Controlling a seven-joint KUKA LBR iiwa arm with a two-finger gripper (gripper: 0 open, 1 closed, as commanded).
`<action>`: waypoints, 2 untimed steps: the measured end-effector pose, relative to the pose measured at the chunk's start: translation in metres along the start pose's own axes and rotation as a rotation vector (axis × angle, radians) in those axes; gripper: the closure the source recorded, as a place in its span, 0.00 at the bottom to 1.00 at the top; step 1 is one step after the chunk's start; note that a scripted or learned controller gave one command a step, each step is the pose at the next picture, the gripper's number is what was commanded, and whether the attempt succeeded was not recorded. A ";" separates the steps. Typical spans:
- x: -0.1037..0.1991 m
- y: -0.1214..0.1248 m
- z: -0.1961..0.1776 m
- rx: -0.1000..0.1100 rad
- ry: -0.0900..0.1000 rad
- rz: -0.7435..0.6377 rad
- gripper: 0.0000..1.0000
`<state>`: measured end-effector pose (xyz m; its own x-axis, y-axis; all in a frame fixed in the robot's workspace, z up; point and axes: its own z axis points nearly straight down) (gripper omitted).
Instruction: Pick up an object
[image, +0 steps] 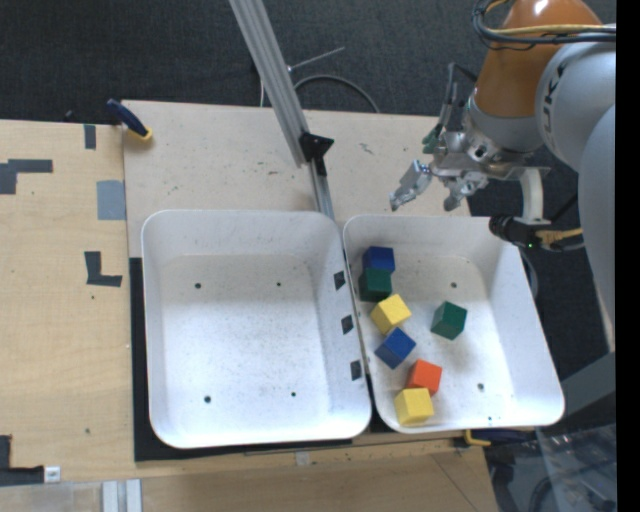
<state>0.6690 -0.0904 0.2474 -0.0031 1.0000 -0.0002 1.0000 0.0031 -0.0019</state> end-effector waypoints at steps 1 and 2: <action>0.000 0.000 0.000 0.000 -0.001 0.000 0.00; 0.004 0.009 0.055 0.005 -0.001 0.000 0.00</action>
<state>0.6778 -0.0867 0.1928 -0.0035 1.0000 -0.0007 1.0000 0.0035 -0.0071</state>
